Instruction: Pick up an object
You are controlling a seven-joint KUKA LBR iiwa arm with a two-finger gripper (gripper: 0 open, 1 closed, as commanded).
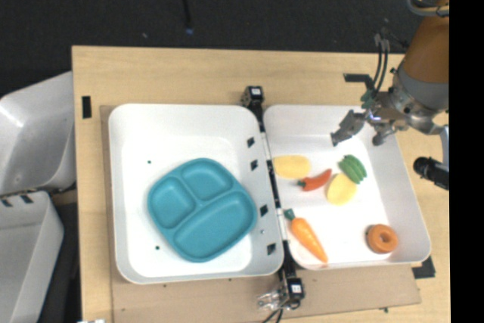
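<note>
The end effector [364, 129] hangs spread and bare over the right bin's [401, 170] far edge, while the lemon [291, 166], chilli [316, 181], yellow fruit [341, 189], green vegetable [352, 167], carrot [308, 237] and doughnut [382, 238] lie inside it, and a blue plate [200, 209] fills the left bin [125, 163].

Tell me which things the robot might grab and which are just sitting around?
Might grab: carrot, donut, red pepper, two yellow pieces, green vegetable, all under the gripper.

Just sitting: blue plate, left bin.
</note>
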